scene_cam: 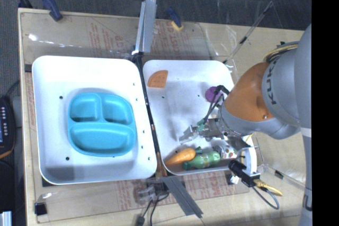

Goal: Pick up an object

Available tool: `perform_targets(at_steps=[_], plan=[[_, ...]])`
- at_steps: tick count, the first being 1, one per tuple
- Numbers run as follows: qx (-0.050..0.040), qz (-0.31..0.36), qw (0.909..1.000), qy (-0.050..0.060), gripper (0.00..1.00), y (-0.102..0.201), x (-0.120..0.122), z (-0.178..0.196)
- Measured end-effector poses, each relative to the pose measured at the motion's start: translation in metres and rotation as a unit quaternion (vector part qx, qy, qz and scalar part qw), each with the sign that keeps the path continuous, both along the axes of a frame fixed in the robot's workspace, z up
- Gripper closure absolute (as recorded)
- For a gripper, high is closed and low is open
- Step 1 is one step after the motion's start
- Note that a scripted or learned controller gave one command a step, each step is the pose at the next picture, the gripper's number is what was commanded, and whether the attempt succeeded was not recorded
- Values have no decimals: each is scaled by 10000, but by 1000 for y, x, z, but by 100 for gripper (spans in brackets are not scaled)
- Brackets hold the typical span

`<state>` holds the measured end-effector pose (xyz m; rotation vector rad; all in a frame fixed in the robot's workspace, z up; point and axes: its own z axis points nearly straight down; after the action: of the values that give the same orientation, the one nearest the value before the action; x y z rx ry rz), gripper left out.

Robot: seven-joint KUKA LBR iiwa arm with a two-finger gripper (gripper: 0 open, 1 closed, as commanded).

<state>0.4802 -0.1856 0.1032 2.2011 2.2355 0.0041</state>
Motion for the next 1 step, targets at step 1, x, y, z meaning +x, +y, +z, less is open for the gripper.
perform_targets(at_steps=[1], plan=[[9, -20, 10000, 37, 0, 50, 41, -12]])
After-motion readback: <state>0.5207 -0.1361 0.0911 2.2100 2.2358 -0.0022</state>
